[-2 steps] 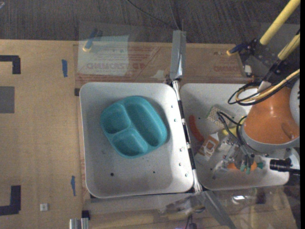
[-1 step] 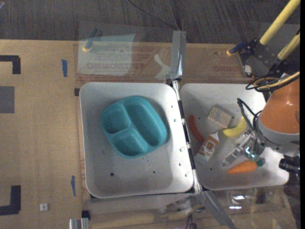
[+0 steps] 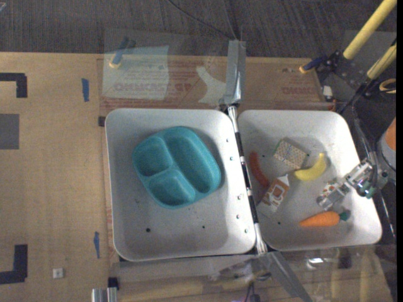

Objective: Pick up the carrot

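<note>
While the carrot (image 3: 323, 219) lies flat (right bin (image 3: 359, 231)), jaws hover just above.

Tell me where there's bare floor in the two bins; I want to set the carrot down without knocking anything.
Left bin: bare floor all around the teal plate, widest along the near edge. Right bin: crowded, with sausage, carton, cracker box, banana, carrot and claw; only its far-left corner is bare.

A tan wooden bench (image 3: 50, 187) with blue tape marks (image 3: 85, 90); beyond it, perhaps dark grey carpet (image 3: 82, 11).
</note>
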### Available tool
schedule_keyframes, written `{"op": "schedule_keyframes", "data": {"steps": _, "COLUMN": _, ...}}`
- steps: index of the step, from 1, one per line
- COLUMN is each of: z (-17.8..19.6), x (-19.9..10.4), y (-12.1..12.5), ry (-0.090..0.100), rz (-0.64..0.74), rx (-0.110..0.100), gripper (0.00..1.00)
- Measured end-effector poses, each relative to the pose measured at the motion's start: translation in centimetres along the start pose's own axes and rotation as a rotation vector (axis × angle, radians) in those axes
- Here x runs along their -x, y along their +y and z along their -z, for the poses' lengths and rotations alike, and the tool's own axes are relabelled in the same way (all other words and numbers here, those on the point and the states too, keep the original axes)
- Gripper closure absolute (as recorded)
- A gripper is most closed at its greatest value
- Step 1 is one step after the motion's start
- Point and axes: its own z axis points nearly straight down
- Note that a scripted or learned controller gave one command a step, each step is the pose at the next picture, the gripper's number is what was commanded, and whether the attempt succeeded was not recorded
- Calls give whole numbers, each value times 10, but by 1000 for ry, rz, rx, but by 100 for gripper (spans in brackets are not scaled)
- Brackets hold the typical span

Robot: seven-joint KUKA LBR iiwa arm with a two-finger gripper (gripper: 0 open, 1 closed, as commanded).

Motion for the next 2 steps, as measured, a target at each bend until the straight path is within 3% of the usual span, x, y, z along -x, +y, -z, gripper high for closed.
{"op": "schedule_keyframes", "data": {"steps": 1, "z": -103, "x": 6, "y": -3, "ry": -1, "rz": 280, "rx": 3, "gripper": 0}}
{"op": "schedule_keyframes", "data": {"steps": 2, "z": -92, "x": 9, "y": -2, "ry": -10, "rz": 277, "rx": 7, "gripper": 100}}
